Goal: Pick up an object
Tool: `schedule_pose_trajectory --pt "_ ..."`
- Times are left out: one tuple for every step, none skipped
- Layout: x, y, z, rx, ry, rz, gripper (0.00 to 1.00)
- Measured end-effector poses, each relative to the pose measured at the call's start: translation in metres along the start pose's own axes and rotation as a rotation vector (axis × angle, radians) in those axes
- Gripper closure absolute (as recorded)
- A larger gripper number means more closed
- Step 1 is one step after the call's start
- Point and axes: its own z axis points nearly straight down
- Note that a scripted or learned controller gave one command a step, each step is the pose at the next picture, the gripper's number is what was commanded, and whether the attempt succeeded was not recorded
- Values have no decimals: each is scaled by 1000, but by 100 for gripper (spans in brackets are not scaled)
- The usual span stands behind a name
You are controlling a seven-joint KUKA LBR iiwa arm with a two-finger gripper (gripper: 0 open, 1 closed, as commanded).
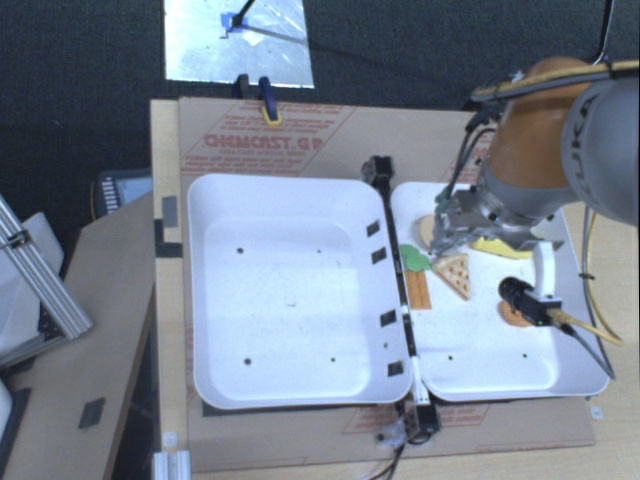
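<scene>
The tool [448,233] hangs low over the 10 o'clock part of the right bin [490,363] on the worktop [125,268], and its tip is lost among the toys, so I cannot tell whether it is released or clenched. Just at its 6 o'clock lies a toy pizza slice [453,276]. A green piece [413,259] sits at its 8 o'clock by the bin's left wall, an orange block [418,291] at 7 o'clock, a yellow banana [502,249] at 3 o'clock, and a brown round piece [513,319] well apart at 5 o'clock.
</scene>
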Motion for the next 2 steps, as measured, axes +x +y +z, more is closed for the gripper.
schedule_pose_trajectory --pt "-25 -58 -73 -1 -1 6 100" --pt "42 -71 -87 0 2 -6 100"
